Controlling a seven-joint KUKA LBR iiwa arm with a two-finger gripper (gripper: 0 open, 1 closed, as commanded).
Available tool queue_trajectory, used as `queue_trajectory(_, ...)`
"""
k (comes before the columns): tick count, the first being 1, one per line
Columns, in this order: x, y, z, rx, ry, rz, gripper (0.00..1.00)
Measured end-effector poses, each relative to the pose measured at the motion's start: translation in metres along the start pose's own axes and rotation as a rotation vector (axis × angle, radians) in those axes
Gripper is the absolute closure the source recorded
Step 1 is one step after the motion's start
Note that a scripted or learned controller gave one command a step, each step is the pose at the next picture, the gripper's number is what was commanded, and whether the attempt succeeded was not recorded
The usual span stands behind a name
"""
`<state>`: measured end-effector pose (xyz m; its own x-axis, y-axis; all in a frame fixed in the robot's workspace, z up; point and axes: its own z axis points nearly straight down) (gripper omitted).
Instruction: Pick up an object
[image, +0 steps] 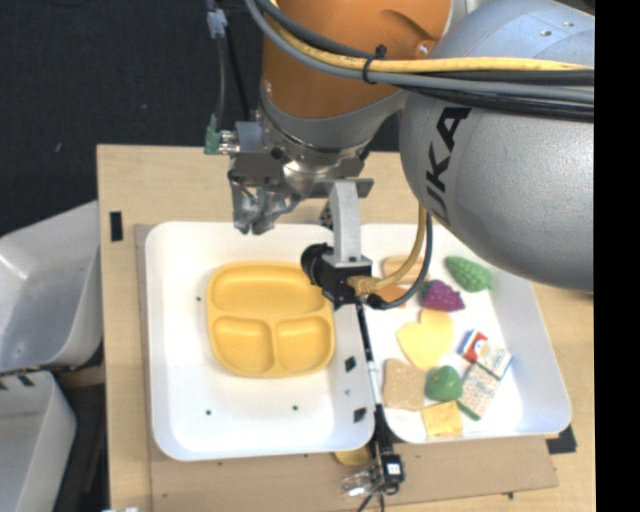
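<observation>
bare white floor around the yellow tray (270, 318) in the left bin (170, 400); right bin (535, 400) crowded with toys (440, 385)

On the grey arm (510, 170), at the upper right of the frame, part of large dark lettering shows: a "K" and a slanted stroke of the next letter, the rest cut off by the arm's curve. The small cards (484, 368) at the lower right carry print too small to read.
</observation>
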<state>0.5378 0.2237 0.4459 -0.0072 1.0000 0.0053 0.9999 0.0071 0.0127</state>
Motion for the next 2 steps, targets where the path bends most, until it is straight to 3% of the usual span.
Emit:
queue_trajectory(1,-0.002,0.007,-0.047,0.007,-0.004,-0.001,1.00)
queue_trajectory(2,-0.002,-0.049,0.023,0.015,-0.007,0.001,1.00)
